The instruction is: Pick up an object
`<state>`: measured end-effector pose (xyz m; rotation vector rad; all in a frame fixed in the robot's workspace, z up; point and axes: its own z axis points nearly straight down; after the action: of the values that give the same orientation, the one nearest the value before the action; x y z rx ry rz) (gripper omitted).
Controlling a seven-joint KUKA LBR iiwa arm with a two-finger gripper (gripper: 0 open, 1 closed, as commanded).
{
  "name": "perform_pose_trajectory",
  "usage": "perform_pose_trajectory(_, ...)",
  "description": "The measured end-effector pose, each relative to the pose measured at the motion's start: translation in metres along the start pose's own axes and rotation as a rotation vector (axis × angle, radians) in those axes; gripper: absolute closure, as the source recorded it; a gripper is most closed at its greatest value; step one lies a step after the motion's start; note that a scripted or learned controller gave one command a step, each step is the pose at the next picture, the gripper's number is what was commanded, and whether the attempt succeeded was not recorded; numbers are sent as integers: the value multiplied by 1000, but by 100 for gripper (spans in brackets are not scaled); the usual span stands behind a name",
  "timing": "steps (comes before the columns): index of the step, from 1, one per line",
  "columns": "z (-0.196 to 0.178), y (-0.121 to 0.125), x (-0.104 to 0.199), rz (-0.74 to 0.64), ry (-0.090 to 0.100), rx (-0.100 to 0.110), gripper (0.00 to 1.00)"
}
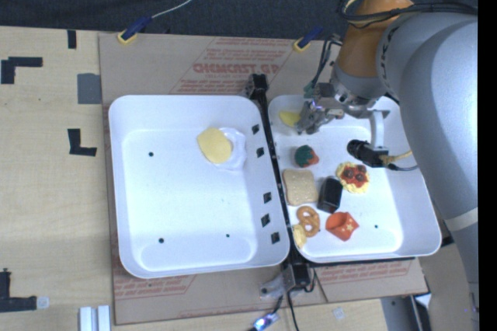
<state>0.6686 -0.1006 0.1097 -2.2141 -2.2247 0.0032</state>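
My gripper [311, 122] hangs over the far left corner of the right bin [388, 240], just right of a small yellow piece [289, 118]. Below it lies a green and red ball [306, 157]. Further toward the front sit a slice of toast [299, 186], a black block [331, 194], a pretzel [307, 221], a red piece [342, 224] and a red and yellow round item [353, 176]. A fried egg [216, 145] lies in the left bin [155, 244]. Nothing is visibly held in the gripper.
The black divider [265, 158] between the bins runs just left of the gripper. The grey arm [435, 88] covers the right bin's far right side. A black cable part [366, 154] hangs from the wrist over the bin.
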Motion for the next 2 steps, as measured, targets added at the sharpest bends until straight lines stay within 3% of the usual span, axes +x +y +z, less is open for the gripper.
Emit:
perform_pose_trajectory(1,29,-2,8,1,-2,10,100)
perform_pose_trajectory(2,22,-2,10,-3,-1,15,100)
